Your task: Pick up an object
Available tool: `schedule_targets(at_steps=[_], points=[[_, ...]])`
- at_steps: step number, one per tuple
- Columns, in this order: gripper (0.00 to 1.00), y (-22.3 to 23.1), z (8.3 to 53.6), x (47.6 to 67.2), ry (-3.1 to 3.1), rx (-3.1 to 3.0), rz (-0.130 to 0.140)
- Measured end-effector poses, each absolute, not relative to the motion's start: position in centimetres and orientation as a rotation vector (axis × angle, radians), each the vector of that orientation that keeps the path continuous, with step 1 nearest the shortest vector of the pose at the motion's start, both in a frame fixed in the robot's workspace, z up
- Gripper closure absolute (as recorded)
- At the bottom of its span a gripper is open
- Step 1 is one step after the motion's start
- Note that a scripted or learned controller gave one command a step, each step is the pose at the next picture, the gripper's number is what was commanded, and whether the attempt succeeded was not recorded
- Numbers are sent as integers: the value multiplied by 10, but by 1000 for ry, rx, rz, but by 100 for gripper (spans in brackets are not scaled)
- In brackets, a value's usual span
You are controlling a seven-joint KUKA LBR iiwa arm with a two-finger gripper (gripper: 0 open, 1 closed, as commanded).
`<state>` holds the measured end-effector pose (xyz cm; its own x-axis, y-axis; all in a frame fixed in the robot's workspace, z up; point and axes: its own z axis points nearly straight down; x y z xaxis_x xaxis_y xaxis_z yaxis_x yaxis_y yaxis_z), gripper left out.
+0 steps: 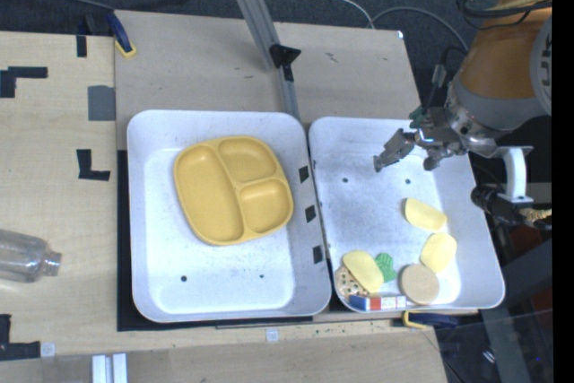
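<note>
Yellow tray [233, 189]: a divided plate with three compartments, laid flat and turned at a slant in the left bin [152, 193].
Upper yellow piece [424, 213]: a pale oblong, laid flat in the right bin [359, 148], towards its right side.
Second yellow piece [438, 252]: a rounded pale lump, found just below the upper one.
Tan disc [419, 283]: round and flat, set at the bin's lower right, just beside the second yellow piece.
Lower yellow piece [362, 269]: an oblong lying aslant near the bin's lower edge.
Green item [385, 265]: small, seen just beside the lower yellow piece; its form cannot be made out.
</note>
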<state>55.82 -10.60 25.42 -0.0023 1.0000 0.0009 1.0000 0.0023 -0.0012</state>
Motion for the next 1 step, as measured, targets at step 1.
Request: schedule_targets(at_steps=[1], points=[[100, -105, 264, 558, -2225, -2214, -1]])
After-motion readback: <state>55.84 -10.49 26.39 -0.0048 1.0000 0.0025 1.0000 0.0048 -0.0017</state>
